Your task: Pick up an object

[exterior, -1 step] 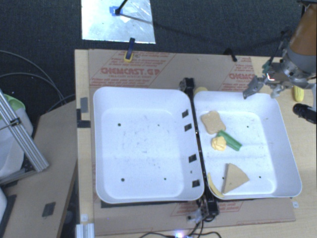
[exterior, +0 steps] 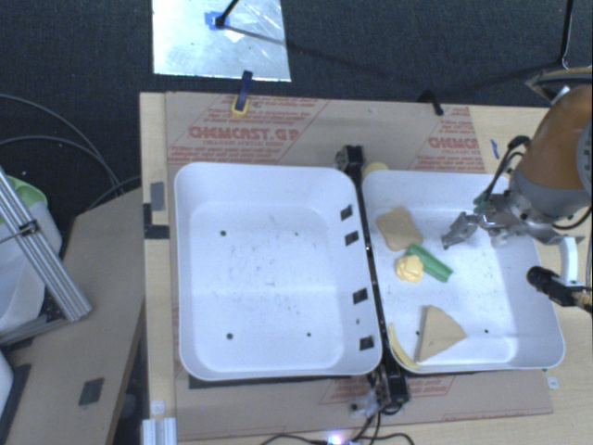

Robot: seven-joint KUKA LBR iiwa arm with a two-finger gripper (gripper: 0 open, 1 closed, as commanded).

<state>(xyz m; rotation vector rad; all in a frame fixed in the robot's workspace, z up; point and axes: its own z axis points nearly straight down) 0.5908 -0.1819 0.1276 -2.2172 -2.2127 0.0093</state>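
Pincer [exterior: 456,236] hangs over right bin [exterior: 533,341], metal tips pointing left; whether spread or pressed together, cannot tell. Nothing between them. Just left: green cylinder [exterior: 429,262], smooth, long axis running upper-left to lower-right, touching lumpy yellow piece [exterior: 409,268]. Tan rounded slab [exterior: 398,227] above, tan wedge [exterior: 435,332] below.

Arm [exterior: 563,156] enters from right, orange band uppermost. Gripper [exterior: 456,235] low, pointing left, fingers slightly apart, nothing between.

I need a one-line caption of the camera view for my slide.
The gripper hovers in the right bin near a tan piece, a yellow piece and a green piece.
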